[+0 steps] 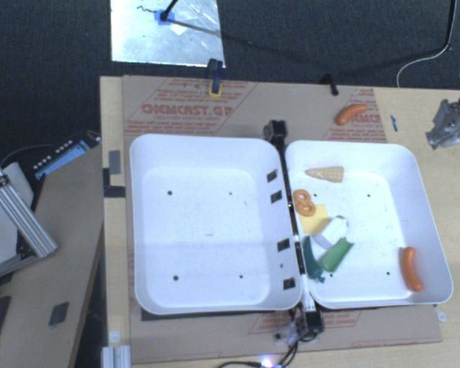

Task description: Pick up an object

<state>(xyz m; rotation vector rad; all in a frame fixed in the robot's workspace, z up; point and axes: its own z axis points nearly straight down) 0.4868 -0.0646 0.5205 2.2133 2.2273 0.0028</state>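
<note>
The pincer [449, 126] is at the right edge of the view, above the bare bench and outside both bins. It is a small grey metal piece, and from this angle I cannot tell if it is released or clenched; nothing is seen in it.

To the left of the pincer and a little higher, a small orange sausage [351, 114] lies on the brown printed cardboard [192, 106], outside the bins. It is smooth and slightly curved.

Below and left of the pincer is the right bin [414, 167], a shallow white plastic tray with rounded corners. Inside it, the thing nearest to the pincer is a pale cone-shaped wafer [325, 174], lying flat. Farther down and left are a round orange pretzel [303, 202], a flat yellow piece [315, 221], a small white piece [336, 228] and a long green vegetable-like toy [334, 255], all close together by the bin's left wall. A second orange sausage [411, 269] lies alone almost directly below the pincer, near the lower right corner of this bin.

The left bin [207, 152], of the same white plastic, is well apart from the pincer, on the far left side
</note>
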